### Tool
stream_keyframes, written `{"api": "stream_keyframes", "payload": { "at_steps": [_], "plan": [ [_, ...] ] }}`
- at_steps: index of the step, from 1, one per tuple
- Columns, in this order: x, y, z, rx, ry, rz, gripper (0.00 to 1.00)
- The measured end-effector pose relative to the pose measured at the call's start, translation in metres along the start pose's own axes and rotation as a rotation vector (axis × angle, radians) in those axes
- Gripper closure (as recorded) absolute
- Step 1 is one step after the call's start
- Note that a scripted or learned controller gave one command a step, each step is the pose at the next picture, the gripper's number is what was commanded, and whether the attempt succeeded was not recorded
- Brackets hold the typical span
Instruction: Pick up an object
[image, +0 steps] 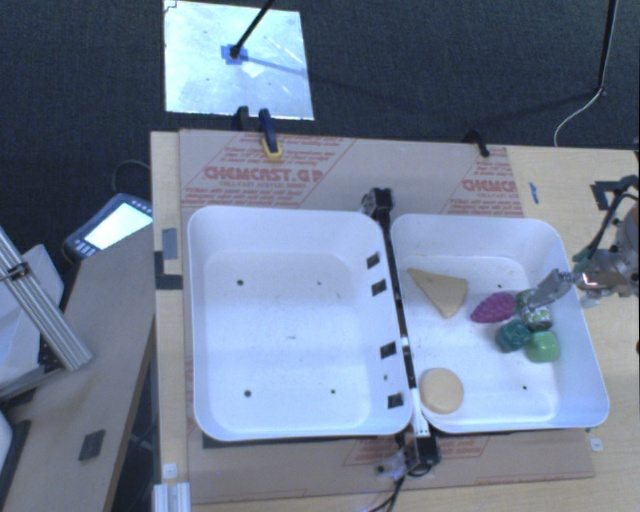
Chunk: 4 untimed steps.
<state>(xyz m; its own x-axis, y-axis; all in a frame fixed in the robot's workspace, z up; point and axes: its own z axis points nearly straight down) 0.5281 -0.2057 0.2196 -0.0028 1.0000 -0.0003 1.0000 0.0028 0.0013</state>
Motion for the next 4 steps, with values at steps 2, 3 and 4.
{"api": "stream_keyframes", "payload": {
  "at_steps": [2,3,4],
  "plan": [
    [0.01,0.086,0.071,-0.002,-0.001,-0.004,0.0],
    [0.016,0.035,0.094,0.006,0.002,0.002,0.0],
    [0.054,0.079,0.111,-0.003,0.001,-0.007,0.0]
  ]
}}
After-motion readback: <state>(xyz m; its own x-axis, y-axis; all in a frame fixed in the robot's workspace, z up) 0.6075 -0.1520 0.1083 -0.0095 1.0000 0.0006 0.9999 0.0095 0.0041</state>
